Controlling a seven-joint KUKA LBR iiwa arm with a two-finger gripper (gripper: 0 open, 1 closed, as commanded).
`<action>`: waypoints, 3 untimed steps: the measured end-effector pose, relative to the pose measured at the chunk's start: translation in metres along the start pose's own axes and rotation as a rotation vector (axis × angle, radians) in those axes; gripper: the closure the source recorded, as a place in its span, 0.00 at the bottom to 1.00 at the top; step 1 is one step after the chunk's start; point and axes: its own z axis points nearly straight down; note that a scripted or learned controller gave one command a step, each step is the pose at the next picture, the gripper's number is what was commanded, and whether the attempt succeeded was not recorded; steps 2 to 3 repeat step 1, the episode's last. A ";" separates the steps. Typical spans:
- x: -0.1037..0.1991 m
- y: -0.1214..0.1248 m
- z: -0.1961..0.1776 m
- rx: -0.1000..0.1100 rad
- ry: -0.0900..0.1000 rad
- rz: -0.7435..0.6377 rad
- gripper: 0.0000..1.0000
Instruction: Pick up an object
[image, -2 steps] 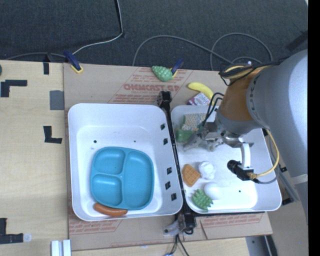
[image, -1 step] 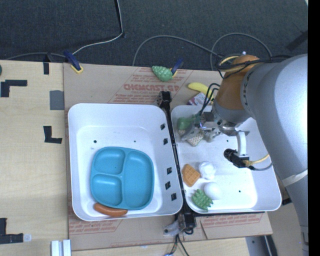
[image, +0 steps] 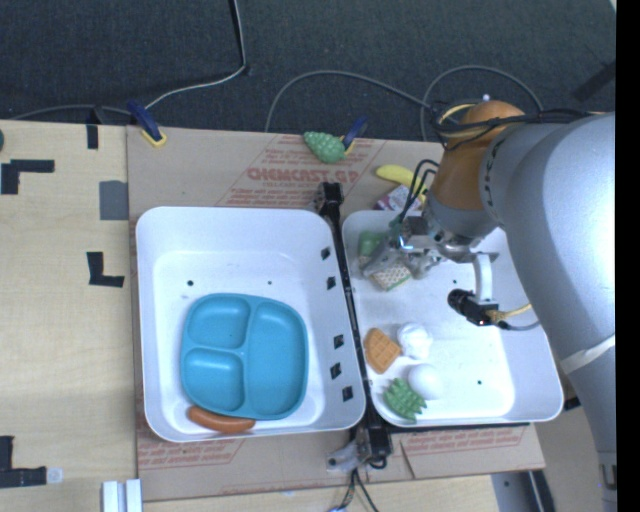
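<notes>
A grey metal arm with an orange band reaches from the right over two shallow white plastic bins set side by side on a cardboard-covered tabletop (image: 250, 180). Its gripper (image: 405, 250) hangs low over the far end of the right bin (image: 520, 385), just above a pale waffle-textured piece (image: 392, 274) and beside a small green object (image: 372, 243); the view does not show how far the gripper is open or whether it has hold of anything. Nearer the camera in the same bin lie a tan ridged waffle toy (image: 381, 349), two smooth white rounded pieces (image: 415, 341) (image: 425, 380) and a knobbly green toy (image: 404, 399). The left bin (image: 160, 240) holds a glossy blue divided plate (image: 243, 355) with an orange sausage-shaped toy (image: 220, 420) at its near edge. Outside the bins, a green bumpy toy (image: 325, 146) and a yellow banana-like piece (image: 395, 174) rest on the cardboard. Dark carpet (image: 120, 50) lies beyond, crossed by cables.
</notes>
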 end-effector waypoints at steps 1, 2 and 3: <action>-0.002 0.001 -0.010 -0.006 -0.005 0.001 1.00; -0.002 0.001 -0.010 -0.006 -0.005 0.001 1.00; -0.002 0.001 -0.010 -0.006 -0.005 0.001 1.00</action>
